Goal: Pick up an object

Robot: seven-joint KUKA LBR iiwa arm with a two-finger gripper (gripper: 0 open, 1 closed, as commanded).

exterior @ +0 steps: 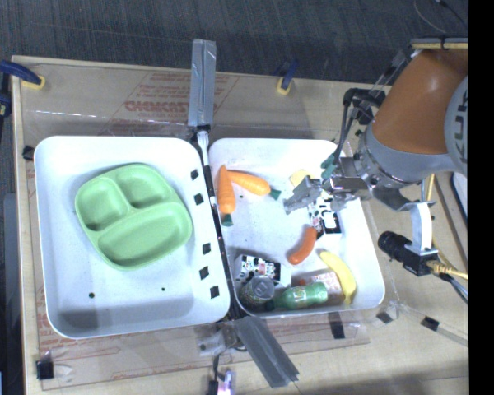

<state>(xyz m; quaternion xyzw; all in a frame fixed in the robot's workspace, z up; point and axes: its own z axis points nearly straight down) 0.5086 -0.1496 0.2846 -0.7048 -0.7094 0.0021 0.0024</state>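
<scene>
Hand over right bin, above red sausage; I cannot tell finger state. Nothing visibly held; I judge pick not done.

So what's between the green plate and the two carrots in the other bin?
In the camera view, the green plate and the carrots are separated by bare white floor of the left bin and the two bins' adjoining walls.
</scene>
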